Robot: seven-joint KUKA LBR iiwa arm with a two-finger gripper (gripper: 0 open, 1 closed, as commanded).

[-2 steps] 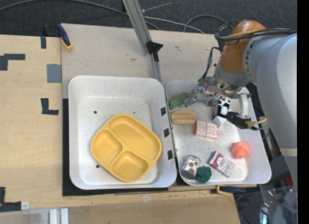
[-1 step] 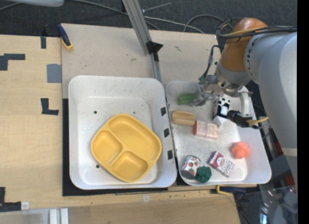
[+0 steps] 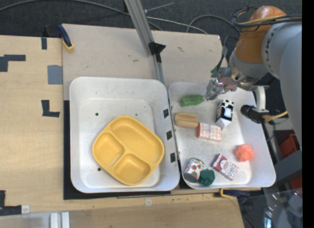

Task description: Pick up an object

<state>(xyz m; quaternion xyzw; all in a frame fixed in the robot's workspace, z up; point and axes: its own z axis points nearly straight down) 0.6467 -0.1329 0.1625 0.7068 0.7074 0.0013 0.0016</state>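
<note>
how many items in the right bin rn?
8: green piece, bread roll, cow carton, pink box, orange ball, red-white box, cup, green lump.

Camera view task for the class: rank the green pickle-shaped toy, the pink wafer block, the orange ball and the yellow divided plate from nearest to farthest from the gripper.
From the gripper:
1. Green pickle-shaped toy, just left of it.
2. Pink wafer block, below, mid-bin.
3. Orange ball, lower right.
4. Yellow divided plate, in the left bin.

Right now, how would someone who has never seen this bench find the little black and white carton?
Look in the right white bin, at its far half just below the pincer. The black and white carton stands there, right of the green block and above the pink packet. Nothing else there has cow-like black patches.
</note>
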